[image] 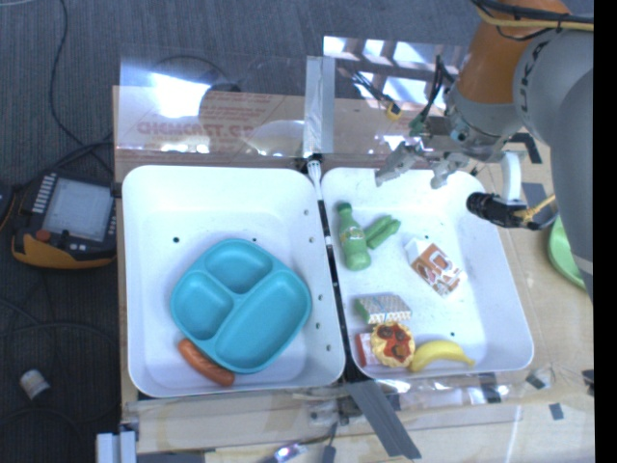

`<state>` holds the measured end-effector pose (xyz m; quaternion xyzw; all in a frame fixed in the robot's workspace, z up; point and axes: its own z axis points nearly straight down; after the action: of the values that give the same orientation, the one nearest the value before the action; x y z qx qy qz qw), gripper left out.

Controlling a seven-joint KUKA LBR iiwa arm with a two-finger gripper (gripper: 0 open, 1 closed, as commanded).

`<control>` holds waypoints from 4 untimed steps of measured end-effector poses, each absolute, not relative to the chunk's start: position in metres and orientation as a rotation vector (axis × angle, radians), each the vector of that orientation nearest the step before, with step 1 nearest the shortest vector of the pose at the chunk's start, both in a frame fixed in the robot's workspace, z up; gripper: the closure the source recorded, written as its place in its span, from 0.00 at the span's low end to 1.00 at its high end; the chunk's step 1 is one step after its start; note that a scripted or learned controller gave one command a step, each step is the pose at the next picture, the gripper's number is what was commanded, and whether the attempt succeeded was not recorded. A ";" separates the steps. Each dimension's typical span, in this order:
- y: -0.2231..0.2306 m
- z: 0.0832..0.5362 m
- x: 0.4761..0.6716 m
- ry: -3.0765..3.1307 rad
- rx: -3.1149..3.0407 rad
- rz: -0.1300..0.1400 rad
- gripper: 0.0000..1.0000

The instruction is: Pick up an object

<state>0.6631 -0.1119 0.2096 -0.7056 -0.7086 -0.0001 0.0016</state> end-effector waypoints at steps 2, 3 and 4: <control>-0.201 0.091 0.536 -2.126 -2.324 -0.022 0.00; -0.200 0.100 0.537 -2.127 -2.322 -0.025 1.00; -0.200 0.100 0.537 -2.127 -2.323 -0.025 0.00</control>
<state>0.5370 -0.2001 0.0999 -0.7375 -0.6753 -0.0078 -0.0039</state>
